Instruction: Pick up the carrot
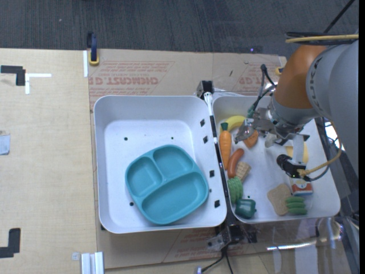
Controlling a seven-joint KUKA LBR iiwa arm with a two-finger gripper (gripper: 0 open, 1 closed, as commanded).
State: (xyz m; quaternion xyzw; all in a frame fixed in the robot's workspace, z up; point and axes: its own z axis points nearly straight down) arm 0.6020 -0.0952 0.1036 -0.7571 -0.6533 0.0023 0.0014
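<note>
Carrot [226, 143]: lies just left of the claw [249, 135], against the bin wall [215, 147], sausage [235, 158] touching below it, banana [234, 121] above. Claw: nothing held; finger spread cannot be told. Risk: wall blocks one finger, or neighbours get pinched instead.

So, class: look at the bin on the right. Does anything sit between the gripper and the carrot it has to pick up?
Nothing visible does. The gripper hangs just right of the carrot, which lies along the bin's left wall. The banana lies just above that gap and the sausage just below it, so both crowd the carrot without blocking it.
</note>
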